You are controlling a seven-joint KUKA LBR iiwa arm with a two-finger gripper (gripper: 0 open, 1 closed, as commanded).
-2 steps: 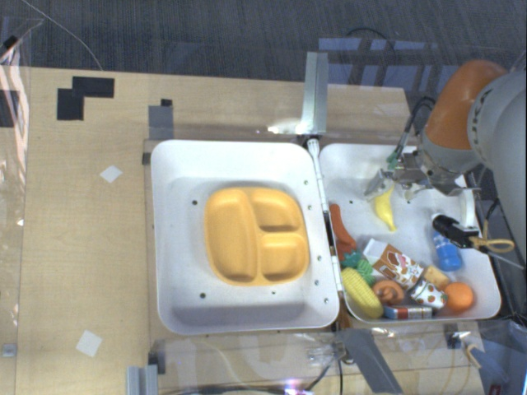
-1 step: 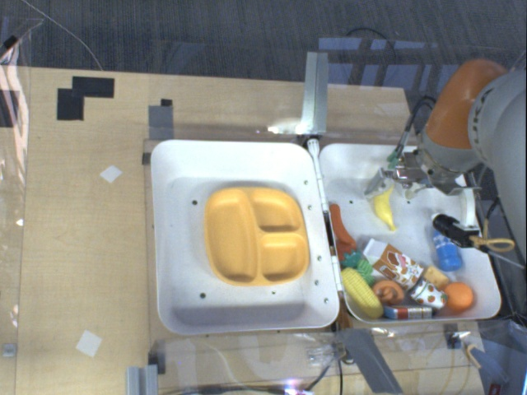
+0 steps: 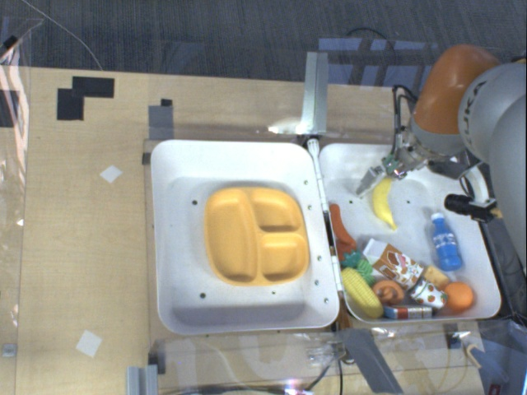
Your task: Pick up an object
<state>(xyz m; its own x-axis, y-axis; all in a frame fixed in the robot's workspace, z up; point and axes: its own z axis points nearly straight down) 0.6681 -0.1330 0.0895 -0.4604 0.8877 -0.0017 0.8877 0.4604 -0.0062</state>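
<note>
Banana (image 3: 384, 203) is the likely target: it lies in the right bin (image 3: 492, 299), upper middle, long axis running roughly 12 to 6 o'clock, with bare floor around it. Gripper (image 3: 387, 171) hangs just above the banana's upper end, at about 12 o'clock from the fruit. One metal finger angles out toward 8 o'clock; whether the fingers stand wide or narrow I cannot tell, and nothing is seen between them.

Judgement on the step in hand: approach and descent not yet finished. For a good grasp, centre the fingers over the banana's mid-body, not its tip, straddling the short axis so the curve does not roll out, then descend to near the floor before closing.

Outward: blue bottle (image 3: 445, 242) lies at 4 o'clock from the gripper, well apart. Clutter sits along the bin's lower edge: corn cob (image 3: 361, 293), orange (image 3: 459, 297), small carton (image 3: 396, 266). Left bin (image 3: 165, 220) holds a yellow divided tray (image 3: 255, 234).
</note>
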